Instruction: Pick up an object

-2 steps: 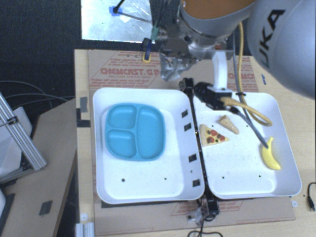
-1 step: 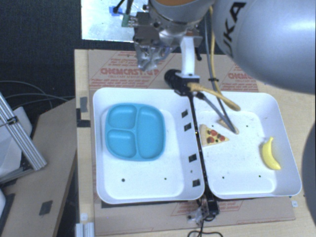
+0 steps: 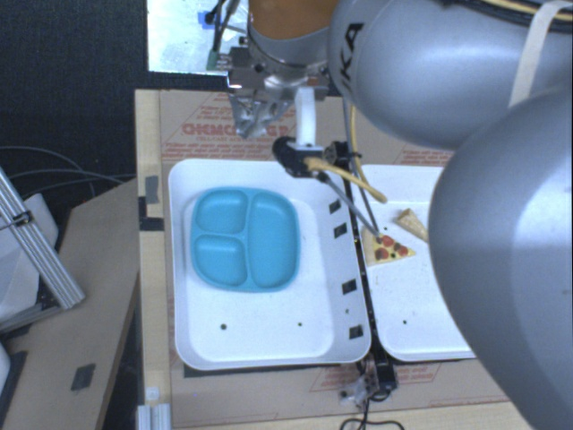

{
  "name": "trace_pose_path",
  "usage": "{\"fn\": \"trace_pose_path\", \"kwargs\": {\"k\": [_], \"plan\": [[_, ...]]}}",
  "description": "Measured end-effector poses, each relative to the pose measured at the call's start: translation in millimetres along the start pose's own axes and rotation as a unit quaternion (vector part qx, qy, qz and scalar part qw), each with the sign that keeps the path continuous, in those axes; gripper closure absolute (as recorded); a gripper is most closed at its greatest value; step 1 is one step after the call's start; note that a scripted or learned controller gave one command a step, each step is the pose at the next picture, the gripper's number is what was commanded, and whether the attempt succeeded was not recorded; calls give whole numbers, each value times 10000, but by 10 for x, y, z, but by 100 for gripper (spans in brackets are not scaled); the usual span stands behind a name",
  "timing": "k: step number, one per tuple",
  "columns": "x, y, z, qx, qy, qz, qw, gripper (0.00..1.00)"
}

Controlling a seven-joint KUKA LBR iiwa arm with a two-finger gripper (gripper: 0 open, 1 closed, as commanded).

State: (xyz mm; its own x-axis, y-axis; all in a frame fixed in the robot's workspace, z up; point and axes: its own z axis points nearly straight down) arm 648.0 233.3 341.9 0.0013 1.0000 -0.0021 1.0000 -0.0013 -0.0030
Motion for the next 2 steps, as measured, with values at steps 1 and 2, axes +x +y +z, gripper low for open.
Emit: {"fn": "trace_pose_path", "kwargs": {"k": [1, 2], "plan": [[-1, 179, 2348, 45, -12, -14, 10000, 100], [-35, -324, 2487, -65, 24, -11, 10000, 100]]}}
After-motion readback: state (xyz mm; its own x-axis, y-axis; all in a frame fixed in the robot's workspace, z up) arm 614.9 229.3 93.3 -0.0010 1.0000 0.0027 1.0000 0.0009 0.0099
